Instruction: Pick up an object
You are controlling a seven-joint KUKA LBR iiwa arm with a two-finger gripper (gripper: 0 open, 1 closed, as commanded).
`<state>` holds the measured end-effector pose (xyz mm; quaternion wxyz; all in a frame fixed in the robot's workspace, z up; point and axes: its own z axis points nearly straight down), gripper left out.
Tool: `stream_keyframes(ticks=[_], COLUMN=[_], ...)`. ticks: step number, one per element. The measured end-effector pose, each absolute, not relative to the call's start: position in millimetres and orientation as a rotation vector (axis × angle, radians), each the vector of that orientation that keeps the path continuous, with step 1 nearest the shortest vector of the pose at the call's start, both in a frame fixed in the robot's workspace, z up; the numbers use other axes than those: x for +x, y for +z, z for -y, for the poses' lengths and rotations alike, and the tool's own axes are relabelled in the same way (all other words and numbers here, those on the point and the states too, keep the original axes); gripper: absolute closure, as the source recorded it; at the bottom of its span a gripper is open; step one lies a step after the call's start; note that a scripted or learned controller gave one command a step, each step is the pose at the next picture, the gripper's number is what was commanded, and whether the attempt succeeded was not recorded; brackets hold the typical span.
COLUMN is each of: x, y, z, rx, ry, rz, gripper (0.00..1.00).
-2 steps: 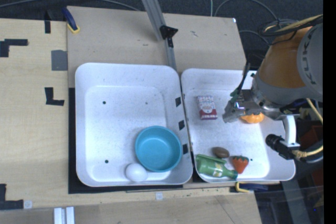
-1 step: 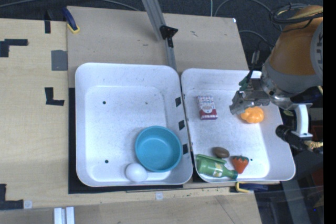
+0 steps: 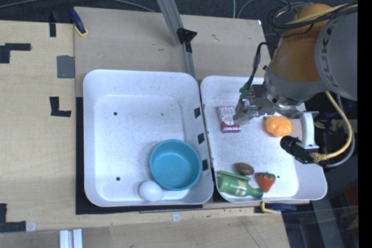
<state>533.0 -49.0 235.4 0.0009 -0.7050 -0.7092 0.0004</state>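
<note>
The gripper (image 3: 240, 115) hangs low over the right bin (image 3: 256, 157), just at the right edge of a small red and white packet (image 3: 228, 118) that lies flat on the bin floor in its far left part. That packet is the nearest thing to the fingers and looks like the likely target. It lies immediately left of the fingertips, with its long axis running roughly far to near, so a grasp would most easily close across its short left-right width. From this slanted view I cannot tell whether the fingers are spread or clenched, nor whether they touch the packet or hover just beside it; nothing is visibly held between them.

Other candidates sit farther off in the same bin: an orange fruit (image 3: 278, 125) just right of the gripper, partly under the wrist; a brown oval piece (image 3: 244, 169), a green bottle (image 3: 238, 184) lying on its side, and a toy strawberry (image 3: 265, 181) along the near edge. The left bin (image 3: 136, 90) holds a blue bowl (image 3: 174, 164) and a white ball (image 3: 151, 190) at its near side, well apart from the arm. Both bins rest on the table (image 3: 35, 142).

I judge the pick not yet made: a small shift left would centre the fingers over the packet.
</note>
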Motion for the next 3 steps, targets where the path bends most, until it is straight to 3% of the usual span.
stream_keyframes(ticks=[2,3], x=[546.9,535.7], y=[227.7,219.8], z=[-50.1,-100.7], rx=[-2.212,-2.211], ry=[0.0,0.003], rz=[2.228,2.227], gripper=[1.0,1.0])
